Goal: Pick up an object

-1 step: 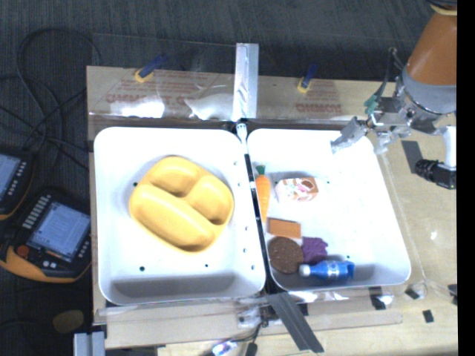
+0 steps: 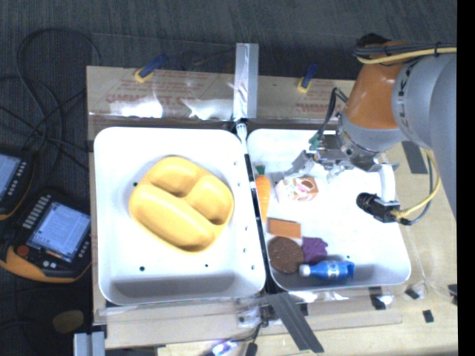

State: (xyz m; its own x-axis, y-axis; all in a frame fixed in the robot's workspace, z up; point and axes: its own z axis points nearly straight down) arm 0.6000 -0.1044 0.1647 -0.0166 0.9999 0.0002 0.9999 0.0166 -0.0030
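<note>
Now the tool (image 2: pixel 320 159) is seen low in the right bin (image 2: pixel 386 262), just above a round white-and-red object (image 2: pixel 300 188); its opening cannot be told. That object could be nudged aside and missed.

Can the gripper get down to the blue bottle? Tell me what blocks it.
Probably yes. The blue bottle lies uncovered near the right bin's front wall; the brown disc and purple piece crowd one end.
</note>
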